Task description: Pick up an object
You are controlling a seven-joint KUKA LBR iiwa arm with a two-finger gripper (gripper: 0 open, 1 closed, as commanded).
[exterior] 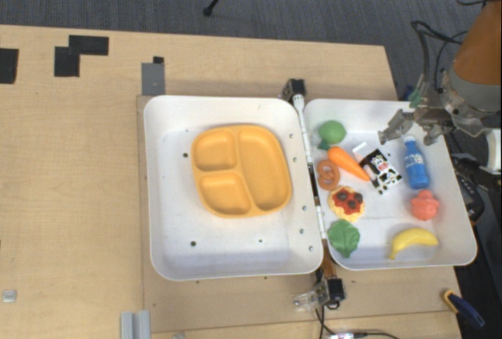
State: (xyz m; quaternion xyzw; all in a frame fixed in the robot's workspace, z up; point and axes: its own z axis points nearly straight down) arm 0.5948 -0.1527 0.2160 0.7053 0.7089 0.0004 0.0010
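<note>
In the right bin (463, 247), near edge first: a banana (412, 241), yellow and curved, lies at the near right; likely light hollow plastic, smooth and prone to slip, best taken across its middle where it is narrowest. Left of it, by the bin's near left corner, sits a green leafy piece (343, 236), lumpy and probably a little soft; a grip across its bulk should serve. Next back, a round pizza toy (347, 202), yellow with red spots, lies flat and low, so hard to get fingers under. To the right, near the bin's right wall, a pink-red lumpy fruit (424, 206), small and rounded, could roll if nudged. Middle row: a brown ring (327, 173) by the left wall, thin and flat; a carrot (347, 162), orange and tapered, lying at a slant, best pinched across its thick end; a black-and-white box (381, 170), stiff, with flat sides that suit two fingers. A blue bottle (415, 163) with a white cap lies lengthwise on the right, smooth and round, likely to slide. Far left: a green ball-like fruit (332, 131).

The gripper (411, 122) hangs over the bin's far right, just beyond the bottle, fingers spread apart with nothing between them.

In the left bin (169, 251) rests a yellow divided plate (239, 169), rigid and wide, a poor fit for the fingers.
</note>
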